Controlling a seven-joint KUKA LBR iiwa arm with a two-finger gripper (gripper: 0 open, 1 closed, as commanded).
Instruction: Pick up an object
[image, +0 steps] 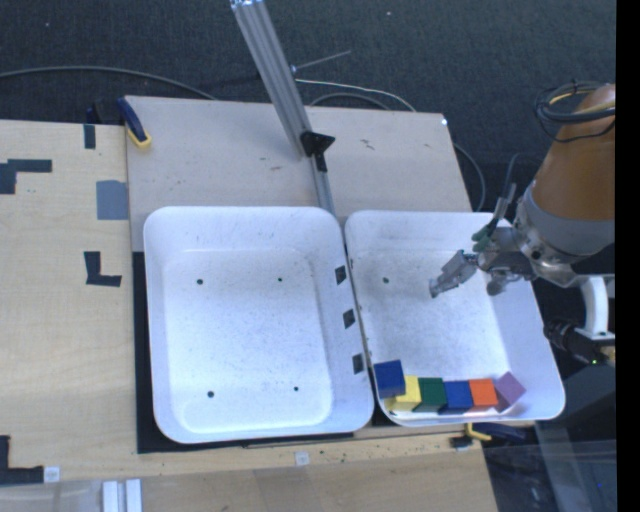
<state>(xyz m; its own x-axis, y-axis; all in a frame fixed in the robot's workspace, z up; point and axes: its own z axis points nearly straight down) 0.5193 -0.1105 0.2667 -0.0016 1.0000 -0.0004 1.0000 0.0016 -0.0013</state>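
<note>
Blocks sit in a tight row along the near wall of the right bin (520, 330): blue block (389, 377), yellow block (405, 400), green block (432, 392), another blue, orange block (483, 393), purple block (510, 387). Pincer (470, 275) hovers mid-bin, well apart from them, holding nothing; can't tell if released or clenched. Blocks look small, rigid, light, smooth-faced. Best bet: the purple end block, with its exposed outer side. Packed neighbours leave little finger clearance.

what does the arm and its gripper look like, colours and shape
The arm is a thick rounded body, orange at the top with a grey section beneath it. From the grey part a smaller metal-grey wrist assembly with a bit of green runs to the gripper, which is slim, grey and darker at the tip. Thin dark cables lie near the arm.
</note>
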